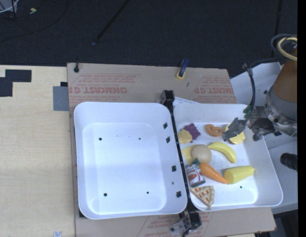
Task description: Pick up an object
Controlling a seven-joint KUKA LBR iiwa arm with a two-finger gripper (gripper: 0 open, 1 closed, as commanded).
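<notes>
Down at the near edge, a pizza slice [203, 195] sits by the front rim of the right bin [265, 194], so starting there before going big to small. Biggest thing is the left bin [123, 162], sitting right next to its twin on the cardboard-covered bench [118, 85]. Then the arm [286, 90] comes in from the right, and its gripper [235, 130] is low over the far right part of the right bin, right at a small yellow piece [237, 138]; honestly can't tell how far the fingers are spread or whether they've got anything. Rest of the toys, roughly by size: a banana [224, 151], a yellow pepper [238, 173] near the carrot's tip, the carrot [212, 172], a beige round thing [201, 153] touching the carrot's top end, purple grapes [192, 131], and a small orange pretzel-looking piece [213, 129] just left of the gripper.
</notes>
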